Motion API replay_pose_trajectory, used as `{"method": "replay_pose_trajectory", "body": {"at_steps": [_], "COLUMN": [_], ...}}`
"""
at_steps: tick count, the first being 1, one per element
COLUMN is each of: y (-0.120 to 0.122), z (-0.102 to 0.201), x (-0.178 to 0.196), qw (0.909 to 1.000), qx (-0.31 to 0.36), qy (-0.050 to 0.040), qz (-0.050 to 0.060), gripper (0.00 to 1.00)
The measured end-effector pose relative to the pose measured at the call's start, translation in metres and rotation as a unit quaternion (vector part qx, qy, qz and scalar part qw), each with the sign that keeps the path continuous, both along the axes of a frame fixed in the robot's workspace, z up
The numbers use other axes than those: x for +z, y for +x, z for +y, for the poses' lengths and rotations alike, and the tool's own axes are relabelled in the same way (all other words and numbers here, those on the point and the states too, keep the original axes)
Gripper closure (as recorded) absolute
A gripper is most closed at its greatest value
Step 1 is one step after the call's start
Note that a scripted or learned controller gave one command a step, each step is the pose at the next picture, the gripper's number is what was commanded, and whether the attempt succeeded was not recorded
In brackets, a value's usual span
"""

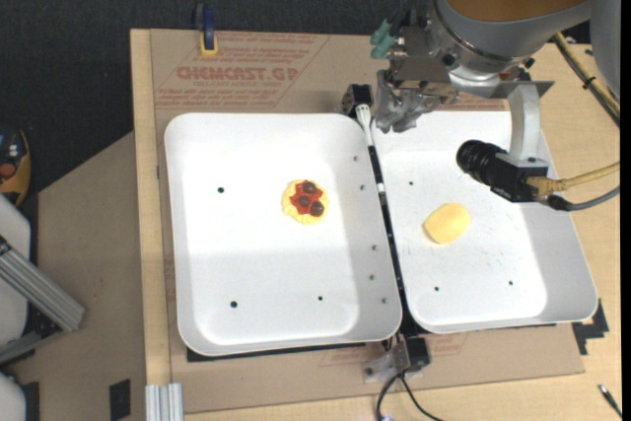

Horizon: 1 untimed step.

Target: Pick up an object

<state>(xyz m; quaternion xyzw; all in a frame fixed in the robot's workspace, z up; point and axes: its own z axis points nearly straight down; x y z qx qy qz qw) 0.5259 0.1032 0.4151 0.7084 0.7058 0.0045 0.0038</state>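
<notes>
My gripper (399, 113) hangs at the far end of the divider (380, 202) where the two white bins meet, just beyond the top corner of the right bin (552, 296), and from this slant I cannot tell how it is set; nothing visible is caught in it. So I judge the pick as not yet made. Two candidates lie in reach: a pale yellow lump (447, 223) on the floor of the right bin, a little to the right of the divider and nearer the camera than I am, and a flat yellow piece with red and dark spots (305, 200) in the left bin (197, 242), to the left of the divider. Both sit apart from me, untouched. Everything remains: choosing one, travelling over it, descending, closing and lifting.
</notes>
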Motion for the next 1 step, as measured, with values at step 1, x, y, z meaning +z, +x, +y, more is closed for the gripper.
{"method": "replay_pose_trajectory", "body": {"at_steps": [1], "y": [0.024], "z": [0.0634], "x": [-0.117], "qw": [0.9999], "qx": [0.004], "qy": [-0.0011], "qz": [0.011], "gripper": [1.0]}}
